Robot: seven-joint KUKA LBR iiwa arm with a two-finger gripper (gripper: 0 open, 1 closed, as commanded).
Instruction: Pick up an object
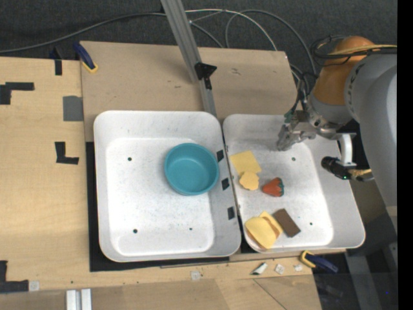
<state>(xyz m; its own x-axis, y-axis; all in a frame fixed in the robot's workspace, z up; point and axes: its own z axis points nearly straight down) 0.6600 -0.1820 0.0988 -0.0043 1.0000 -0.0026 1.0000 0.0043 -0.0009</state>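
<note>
While your camera looks down at a slant, the nearest thing you meet is the pale wooden bench [39, 192], marked with short strips of black tape [64, 152] on its left side and with a yellow-and-blue clamp [317, 261] at its front edge. On it sit two shallow white bins side by side over a black mat. You see a teal bowl [191, 168] in the left bin [122, 199], upright and alone.

Closest to you in the right bin [335, 225] lie a yellow block [261, 231] and a brown bar [286, 222], touching each other. Further back you find a red strawberry-like piece [273, 186], then a small yellow piece [249, 181] just beside a flat yellow slice [245, 162].

Above the far end of that bin hangs the gripper [286, 138], tips pointing down over bare white floor — well apart from every piece, the flat slice being nearest, to its left. Nothing sits between its fingers; whether they are spread or closed you cannot tell from this angle.

Behind it rises the grey arm [374, 102] with its orange band. At the back, a grey pole [184, 37] slants up from the bench, and cables [258, 18] loop over dark carpet.
</note>
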